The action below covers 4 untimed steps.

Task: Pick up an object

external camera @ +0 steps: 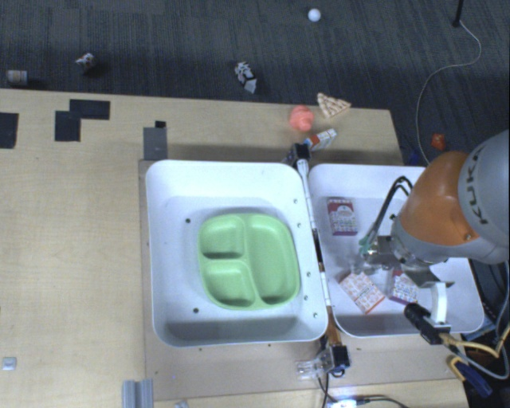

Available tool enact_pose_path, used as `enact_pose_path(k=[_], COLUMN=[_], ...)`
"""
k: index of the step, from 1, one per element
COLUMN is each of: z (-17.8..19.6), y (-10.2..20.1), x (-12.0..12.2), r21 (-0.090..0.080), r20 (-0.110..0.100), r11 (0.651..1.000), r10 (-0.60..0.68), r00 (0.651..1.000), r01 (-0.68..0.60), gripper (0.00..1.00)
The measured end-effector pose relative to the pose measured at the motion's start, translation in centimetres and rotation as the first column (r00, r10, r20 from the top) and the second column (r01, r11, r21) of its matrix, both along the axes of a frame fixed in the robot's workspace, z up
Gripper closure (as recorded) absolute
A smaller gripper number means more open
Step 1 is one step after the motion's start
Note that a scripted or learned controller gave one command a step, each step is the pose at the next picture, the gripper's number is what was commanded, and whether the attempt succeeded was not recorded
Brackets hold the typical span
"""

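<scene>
Packets: two small patterned ones (362,292) lie low in the right bin (470,315); a third (342,216) lies higher.
My pincer (381,253): above them; grip state unclear.
Left bin (163,239): green tray (249,260).

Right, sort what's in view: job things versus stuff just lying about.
Job:
- claw
- patterned packet beside the claw
- red-and-white card
- right bin

Lying about:
- green divided tray in the left bin
- pink ball
- white ball

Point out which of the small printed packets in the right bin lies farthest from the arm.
The red-and-white packet near the right bin's back, lying alone. The other two packets sit beside the arm.
</scene>
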<state>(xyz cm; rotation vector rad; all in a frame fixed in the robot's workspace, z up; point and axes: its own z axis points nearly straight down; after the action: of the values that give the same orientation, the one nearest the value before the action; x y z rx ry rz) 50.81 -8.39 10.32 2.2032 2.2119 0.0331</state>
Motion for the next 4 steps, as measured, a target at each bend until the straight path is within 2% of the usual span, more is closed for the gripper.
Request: enact_pose_path(k=[1, 2, 3, 4], z=[0.0, 1.1, 1.1, 2.1], y=[0.0, 0.1, 0.1, 0.2], x=[0.0, 0.2, 0.2, 0.3], r21=[0.000, 0.002, 0.002, 0.002], r20=[0.000, 0.004, 0.004, 0.007], r11=[1.000, 1.000, 1.000, 1.000], r10=[0.000, 0.002, 0.002, 0.004], r00=[1.000, 1.000, 1.000, 1.000], r01=[0.000, -0.002, -0.002, -0.004], gripper=[0.00, 1.00, 0.00, 1.00])
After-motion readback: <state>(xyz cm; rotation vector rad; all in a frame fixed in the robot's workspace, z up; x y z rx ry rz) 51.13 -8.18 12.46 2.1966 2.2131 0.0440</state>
